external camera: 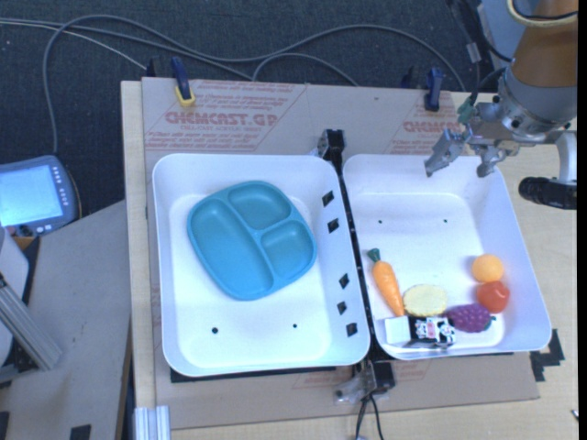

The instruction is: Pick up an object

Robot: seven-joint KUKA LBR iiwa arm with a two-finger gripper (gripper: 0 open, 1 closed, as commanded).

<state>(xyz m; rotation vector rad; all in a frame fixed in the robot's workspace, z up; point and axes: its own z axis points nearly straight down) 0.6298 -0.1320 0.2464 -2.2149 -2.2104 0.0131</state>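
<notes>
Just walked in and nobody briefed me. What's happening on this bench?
A grey robot arm's hand hangs open over the far edge of the right bin, holding nothing. Toy food, including a carrot and an orange, lies at that bin's near end. A blue divided plate sits in the left bin.

Toy carrot [388,285], orange [488,268], tomato [492,295], grapes [469,317] in right bin's near corner
</notes>
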